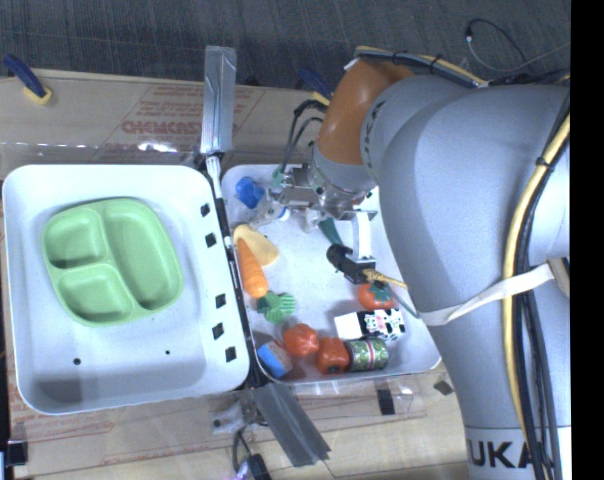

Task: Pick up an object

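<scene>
My gripper (300, 204) hangs low over the far end of the right bin (307, 268), below the orange wrist band. Whether anything sits between its tips is hidden by the wrist. A blue object (249, 192) lies just to its left in the bin's far left corner. Closer to the camera are a pale yellow piece (257, 245) and an orange carrot with a green top (256, 277) along the bin's left wall. A red tomato (301, 340), a red piece (332, 354), a green can (370, 354) and a black-and-white box (370, 324) crowd the near end.
The left bin (42, 368) holds a green divided plate (110, 258). A small blue object (274, 359) lies in the right bin's near left corner and a small orange item (373, 295) near its right wall. The grey arm covers the bin's right side.
</scene>
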Robot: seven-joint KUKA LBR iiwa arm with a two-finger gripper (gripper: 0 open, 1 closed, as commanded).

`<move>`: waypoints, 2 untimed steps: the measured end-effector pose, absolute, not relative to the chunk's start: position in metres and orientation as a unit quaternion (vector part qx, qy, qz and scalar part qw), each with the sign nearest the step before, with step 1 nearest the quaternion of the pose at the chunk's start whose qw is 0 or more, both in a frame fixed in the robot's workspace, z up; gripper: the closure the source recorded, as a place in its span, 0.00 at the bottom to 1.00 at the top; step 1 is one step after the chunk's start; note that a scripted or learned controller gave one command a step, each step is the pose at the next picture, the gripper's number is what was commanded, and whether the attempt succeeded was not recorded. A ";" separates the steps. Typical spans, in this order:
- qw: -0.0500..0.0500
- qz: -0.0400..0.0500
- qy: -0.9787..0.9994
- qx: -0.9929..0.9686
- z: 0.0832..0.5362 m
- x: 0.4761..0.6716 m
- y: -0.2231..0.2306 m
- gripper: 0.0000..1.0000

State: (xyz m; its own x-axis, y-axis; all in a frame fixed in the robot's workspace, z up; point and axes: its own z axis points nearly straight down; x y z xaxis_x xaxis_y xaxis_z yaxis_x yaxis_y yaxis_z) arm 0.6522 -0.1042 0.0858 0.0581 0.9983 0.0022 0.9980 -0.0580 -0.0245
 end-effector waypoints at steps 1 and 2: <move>0.003 0.002 -0.670 -0.743 0.190 0.594 -0.074 0.00; 0.002 0.002 -0.748 -0.664 0.189 0.638 -0.041 0.00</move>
